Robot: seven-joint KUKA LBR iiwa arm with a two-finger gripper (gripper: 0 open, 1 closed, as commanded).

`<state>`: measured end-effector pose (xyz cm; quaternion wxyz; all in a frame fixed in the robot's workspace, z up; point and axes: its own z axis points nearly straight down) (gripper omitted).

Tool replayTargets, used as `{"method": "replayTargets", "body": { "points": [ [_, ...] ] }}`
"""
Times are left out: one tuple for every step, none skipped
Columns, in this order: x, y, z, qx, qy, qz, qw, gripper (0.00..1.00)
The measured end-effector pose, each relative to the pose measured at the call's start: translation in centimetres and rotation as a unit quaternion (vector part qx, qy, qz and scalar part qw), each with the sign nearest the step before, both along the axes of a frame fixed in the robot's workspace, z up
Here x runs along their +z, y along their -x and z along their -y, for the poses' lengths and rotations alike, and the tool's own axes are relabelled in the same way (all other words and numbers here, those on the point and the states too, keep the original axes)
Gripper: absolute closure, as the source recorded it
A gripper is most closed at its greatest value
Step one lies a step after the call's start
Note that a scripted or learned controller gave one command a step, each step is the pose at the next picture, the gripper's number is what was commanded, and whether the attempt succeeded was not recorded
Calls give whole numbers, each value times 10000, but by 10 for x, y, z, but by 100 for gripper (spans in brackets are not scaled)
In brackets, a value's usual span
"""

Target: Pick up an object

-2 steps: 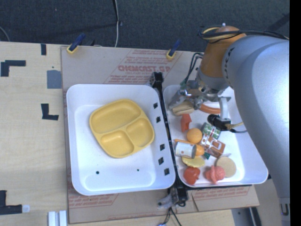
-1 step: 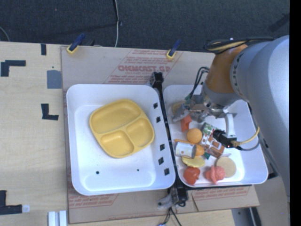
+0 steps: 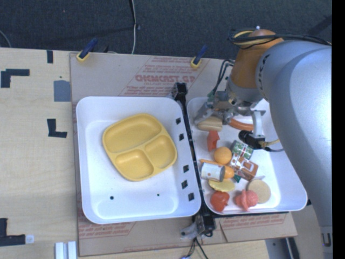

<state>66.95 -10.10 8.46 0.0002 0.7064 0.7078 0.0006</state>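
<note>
Camera view: you had the gripper [image 3: 215, 111] low over the far end of the right bin [image 3: 291, 190], arm [image 3: 302, 90] coming in from the right as a big smooth grey bulk w/ the orange band [image 3: 249, 63] above the wrist, wrist angled down and left. Can't tell the pincer's state — metal parts blurred into the clutter, nothing clearly held.

Just beneath the pincer lay a tan, bread-roll-shaped piece [image 3: 209, 124], rounded, matte. Just beside it, toward the arm, an orange carrot-like piece [image 3: 241, 124]. Nearer the camera from the pincer: small red piece [image 3: 213, 140], round orange ball [image 3: 222, 155], a printed carton [image 3: 242, 154] (label too small to read), white cup-like item [image 3: 212, 171], yellow banana-ish piece [image 3: 222, 185], red tomato shape [image 3: 219, 200], pink lumpy piece [image 3: 247, 199], flat tan disc [image 3: 259, 190]. All look like smooth plastic toy food.

Well to the pincer's left, the left bin [image 3: 89, 161] held a yellow 3-compartment tray [image 3: 139, 146], glossy, rounded corners.

Board [image 3: 156, 77] behind the bins read "CHEMCAST GP" in red.
</note>
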Motion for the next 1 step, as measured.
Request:
{"method": "replayTargets", "body": {
  "points": [
    [9, 2, 0, -1, 7, -13, 10000, 100]
  ]
}}
